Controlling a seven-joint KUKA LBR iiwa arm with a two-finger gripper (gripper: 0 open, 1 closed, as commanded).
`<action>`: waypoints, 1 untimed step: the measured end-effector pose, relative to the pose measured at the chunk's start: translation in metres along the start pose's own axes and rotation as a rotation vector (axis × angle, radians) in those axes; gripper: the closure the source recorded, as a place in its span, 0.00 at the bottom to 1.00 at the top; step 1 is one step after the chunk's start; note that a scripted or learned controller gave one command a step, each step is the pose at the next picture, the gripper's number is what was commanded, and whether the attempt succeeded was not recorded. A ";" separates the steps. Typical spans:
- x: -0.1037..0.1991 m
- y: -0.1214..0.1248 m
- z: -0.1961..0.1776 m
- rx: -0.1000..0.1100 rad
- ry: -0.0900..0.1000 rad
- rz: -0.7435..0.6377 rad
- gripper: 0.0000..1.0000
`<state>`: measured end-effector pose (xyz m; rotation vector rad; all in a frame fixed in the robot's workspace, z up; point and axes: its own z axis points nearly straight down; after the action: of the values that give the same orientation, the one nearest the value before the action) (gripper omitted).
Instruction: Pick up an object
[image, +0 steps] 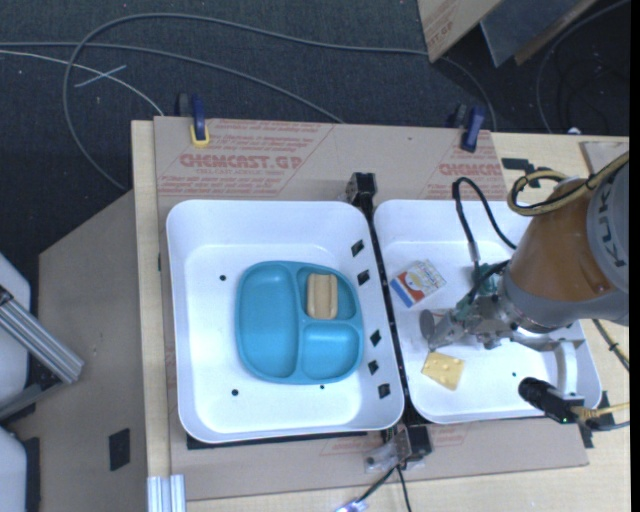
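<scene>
My gripper (436, 328) reaches down into the right bin (400, 230) from the right, its grey fingers pointing left just above a yellow wedge like cheese (443, 369). A small white packet with red and blue print (417, 282) lies a little further back in the same bin. The left bin (200, 330) holds a blue divided tray (270, 330) with a tan bread-like piece (321, 295) in its upper right compartment. Nothing shows between the fingers.
The orange-banded arm body (560, 260) covers the right half of the right bin. Black clips (362, 187) join the bins along the middle divider. Cables (470, 215) loop over the bench's back right, and blue clamps (199, 118) hold the cardboard base.
</scene>
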<state>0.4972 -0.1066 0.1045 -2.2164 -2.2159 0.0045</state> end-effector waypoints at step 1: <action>0.000 0.001 -0.014 -0.007 -0.001 0.001 1.00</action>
<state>0.4985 -0.1070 0.1186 -2.2217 -2.2184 -0.0017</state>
